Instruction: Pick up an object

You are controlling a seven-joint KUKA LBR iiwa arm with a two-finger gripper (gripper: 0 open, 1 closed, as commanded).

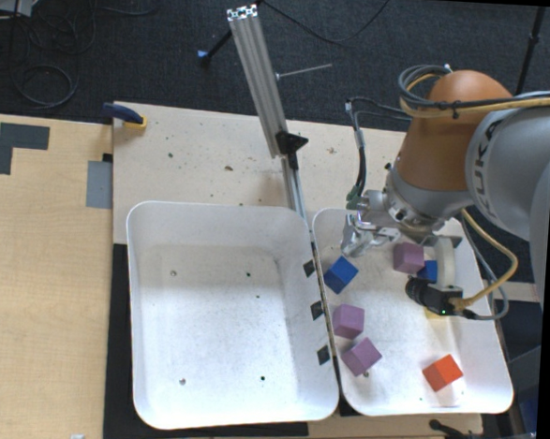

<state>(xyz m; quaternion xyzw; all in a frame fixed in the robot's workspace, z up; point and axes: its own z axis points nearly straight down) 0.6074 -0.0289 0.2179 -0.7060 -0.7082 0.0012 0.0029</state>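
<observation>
My jaws hang right of the frame's centre, just above the blue cube [341, 273] in the right bin [488, 393]. Whether they stand apart, I cannot tell.

A robotics lab: plywood bench [38, 244], loose floor cables [40, 80], aluminium camera mast [261, 77].

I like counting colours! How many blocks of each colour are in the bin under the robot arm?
Purple blocks: 3
Blue blocks: 2, the second partly hidden
Orange blocks: 1
Total: 6, all in the right bin
</observation>
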